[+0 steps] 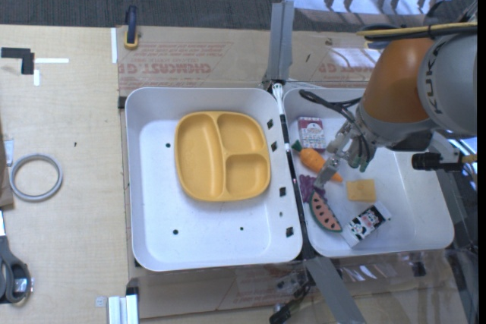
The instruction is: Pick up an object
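Note:
Several small items lie in the right bin (425,231): an orange carrot-like piece (311,158), a pink and white packet (310,133), a purple piece (307,186), a watermelon slice (325,213), a yellow block (361,190) and a black and white carton (365,223). My gripper (339,163) hangs low over the left part of this bin, just right of the orange piece and above-left of the yellow block. Nothing can be seen held in it. The arm's orange band and grey wrist cover the bin's upper right.
A yellow divided plate (222,155) lies in the left bin (152,224). A grey divider post (279,42) stands between the bins at the back. On the bench at the left lies a grey ring (34,177), with scissors (11,277) at the edge.

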Robot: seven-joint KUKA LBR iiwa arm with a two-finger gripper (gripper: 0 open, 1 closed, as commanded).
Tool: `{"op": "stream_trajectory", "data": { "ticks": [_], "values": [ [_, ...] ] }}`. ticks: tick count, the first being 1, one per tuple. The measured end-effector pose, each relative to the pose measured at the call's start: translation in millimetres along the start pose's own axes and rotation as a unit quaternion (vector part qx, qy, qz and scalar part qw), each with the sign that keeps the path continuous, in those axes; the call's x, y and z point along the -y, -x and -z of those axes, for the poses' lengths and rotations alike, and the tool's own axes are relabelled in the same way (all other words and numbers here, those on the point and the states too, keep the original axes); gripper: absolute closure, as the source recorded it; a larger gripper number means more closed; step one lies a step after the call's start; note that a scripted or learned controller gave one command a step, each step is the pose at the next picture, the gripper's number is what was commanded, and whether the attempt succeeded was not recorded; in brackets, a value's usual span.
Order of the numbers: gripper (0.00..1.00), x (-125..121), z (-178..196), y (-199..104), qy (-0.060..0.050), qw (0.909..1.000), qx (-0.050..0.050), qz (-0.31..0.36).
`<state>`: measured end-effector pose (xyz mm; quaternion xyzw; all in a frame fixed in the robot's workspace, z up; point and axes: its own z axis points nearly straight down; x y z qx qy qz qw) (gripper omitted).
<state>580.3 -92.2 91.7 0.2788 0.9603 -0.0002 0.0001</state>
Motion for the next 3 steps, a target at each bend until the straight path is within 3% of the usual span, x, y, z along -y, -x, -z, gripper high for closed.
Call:
{"op": "stream_trajectory", "data": {
  "ticks": [1,2,3],
  "values": [
    [0.0,-2.5,0.0,25.1,0.0,0.9886,0.001,-0.151],
    [1.0,-2.8,8.9,24.9,-0.002,0.9888,0.001,-0.149],
    [1.0,-56.8,100.1,5.3,0.0,0.9723,0.001,-0.234]
  ]
}}
